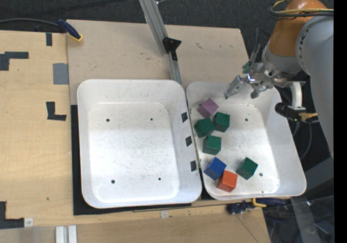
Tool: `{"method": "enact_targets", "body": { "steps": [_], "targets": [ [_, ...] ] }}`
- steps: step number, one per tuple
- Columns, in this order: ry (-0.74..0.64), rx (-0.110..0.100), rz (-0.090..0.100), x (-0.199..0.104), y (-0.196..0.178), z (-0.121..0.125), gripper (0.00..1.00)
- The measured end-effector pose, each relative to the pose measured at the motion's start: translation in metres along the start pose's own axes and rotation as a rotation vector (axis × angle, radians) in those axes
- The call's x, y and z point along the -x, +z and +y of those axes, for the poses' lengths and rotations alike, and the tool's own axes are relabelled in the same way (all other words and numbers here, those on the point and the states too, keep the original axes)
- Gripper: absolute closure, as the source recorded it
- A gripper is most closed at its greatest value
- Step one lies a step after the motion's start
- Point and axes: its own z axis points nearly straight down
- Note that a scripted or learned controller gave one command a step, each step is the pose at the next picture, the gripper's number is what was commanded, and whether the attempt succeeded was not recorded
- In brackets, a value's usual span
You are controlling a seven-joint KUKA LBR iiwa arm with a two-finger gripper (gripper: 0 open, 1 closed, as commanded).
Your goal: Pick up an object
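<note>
Several small blocks lie in the right bin: a purple block near the back left, three green blocks clustered below it, a blue block, an orange block and another green block toward the front. My gripper hangs over the back edge of the right bin, right of and beyond the purple block. Its two fingers are spread apart with nothing between them.
The left bin sits beside the right one. A slanted metal pole crosses the back of the bench and ends at a black clamp above the bins. A blue-and-yellow tool lies at the far left.
</note>
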Motion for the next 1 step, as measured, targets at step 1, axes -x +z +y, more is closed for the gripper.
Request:
{"method": "enact_targets", "body": {
  "steps": [1],
  "targets": [
    [-0.002, 0.0, 0.0, -0.0014, 0.0549, -0.0014, 0.0]
  ]
}}
